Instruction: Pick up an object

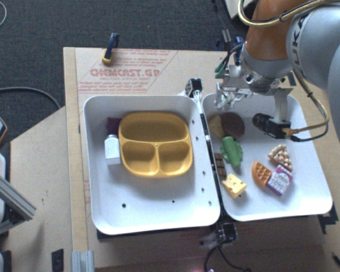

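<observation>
Plastic toy foods lie in the right bin (314, 191): a brown round cookie (233, 123), leafy green piece (233, 151), holed cheese wedge (234, 185) and waffle (261, 174). Above the cookie hangs the gripper (226, 100), its fingers slightly parted, gripping nothing. Left of the cookie, a glossy yellow divided tray (154, 144). Worktop (130, 72) print reads "CHEMCAST GP".

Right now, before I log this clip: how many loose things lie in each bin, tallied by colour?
Left bin:
Yellow divided tray: 1
White bottle: 1
Dark purple item: 1

Right bin:
Brown pieces: 3
Green toy: 1
Yellow cheese wedge: 1
Orange waffle: 1
Tan pie slice: 1
Pink packet: 1

Total: 11
</observation>
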Tool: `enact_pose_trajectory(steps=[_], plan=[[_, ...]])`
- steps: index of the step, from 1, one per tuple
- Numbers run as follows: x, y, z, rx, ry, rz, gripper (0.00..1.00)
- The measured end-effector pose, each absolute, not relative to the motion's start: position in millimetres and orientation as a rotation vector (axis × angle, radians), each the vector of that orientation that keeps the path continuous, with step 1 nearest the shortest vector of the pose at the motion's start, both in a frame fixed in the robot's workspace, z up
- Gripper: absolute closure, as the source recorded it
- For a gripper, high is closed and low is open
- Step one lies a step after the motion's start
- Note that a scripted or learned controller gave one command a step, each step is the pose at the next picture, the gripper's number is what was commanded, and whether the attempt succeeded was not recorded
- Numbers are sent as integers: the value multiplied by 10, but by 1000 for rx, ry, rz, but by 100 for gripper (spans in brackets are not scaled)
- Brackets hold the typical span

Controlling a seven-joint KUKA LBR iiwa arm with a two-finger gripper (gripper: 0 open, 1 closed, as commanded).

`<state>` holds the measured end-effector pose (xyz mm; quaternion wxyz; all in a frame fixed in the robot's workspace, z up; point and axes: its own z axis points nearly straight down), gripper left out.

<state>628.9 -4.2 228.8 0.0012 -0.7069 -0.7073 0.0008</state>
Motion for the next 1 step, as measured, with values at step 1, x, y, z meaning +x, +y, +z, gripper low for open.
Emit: enact_pose_trajectory(steps=[1], plan=[[6334,-97,2145,-2221,-2218,5,100]])
